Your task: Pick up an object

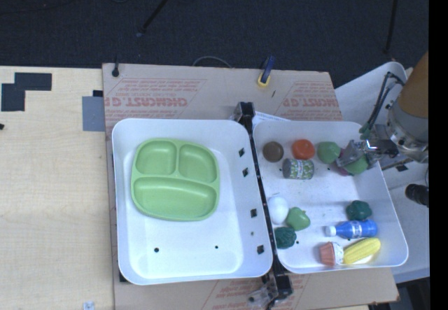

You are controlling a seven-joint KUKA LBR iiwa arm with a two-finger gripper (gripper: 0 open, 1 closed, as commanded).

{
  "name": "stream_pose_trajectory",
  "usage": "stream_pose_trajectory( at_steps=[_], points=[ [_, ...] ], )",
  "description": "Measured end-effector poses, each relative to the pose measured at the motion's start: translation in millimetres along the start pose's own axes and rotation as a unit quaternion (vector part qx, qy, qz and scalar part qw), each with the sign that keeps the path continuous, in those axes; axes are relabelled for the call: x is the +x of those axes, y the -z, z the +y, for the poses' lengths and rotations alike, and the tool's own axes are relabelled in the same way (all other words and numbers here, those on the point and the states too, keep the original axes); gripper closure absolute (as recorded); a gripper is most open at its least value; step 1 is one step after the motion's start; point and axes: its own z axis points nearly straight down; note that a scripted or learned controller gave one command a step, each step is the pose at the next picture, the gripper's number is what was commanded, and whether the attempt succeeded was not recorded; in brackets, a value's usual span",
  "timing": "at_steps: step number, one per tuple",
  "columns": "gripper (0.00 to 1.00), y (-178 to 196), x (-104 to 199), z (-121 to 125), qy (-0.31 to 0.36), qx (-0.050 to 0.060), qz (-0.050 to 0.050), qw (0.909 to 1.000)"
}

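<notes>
The right bin (392, 196) holds several small toys. Along its far side lie a brown ball (273, 152), an orange-red piece (303, 148), a green round piece (327, 152) and a small patterned can (299, 168). My gripper (351, 157) reaches in from the right at the bin's far right corner. It sits low, just right of the green round piece and over another green object (359, 166) that it partly hides. I cannot make out whether anything is held.
The left bin (140, 245) holds a light green divided plate (175, 179). Nearer in the right bin are a white egg (278, 209), a green pepper (298, 218), two dark green pieces (285, 236) (359, 210), a blue bottle (353, 229), a yellow corn cob (362, 250) and a pink piece (327, 253).
</notes>
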Motion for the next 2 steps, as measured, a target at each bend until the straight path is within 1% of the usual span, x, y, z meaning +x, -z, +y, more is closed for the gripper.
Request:
stream_pose_trajectory(
  at_steps=[1,2],
  points=[
    [1.0,32.2,-0.9,0.3,0.0,0.001,0.0,1.0],
    [1.0,40.4,55.0,4.8,0.002,0.002,0.002,1.0]
  ],
)
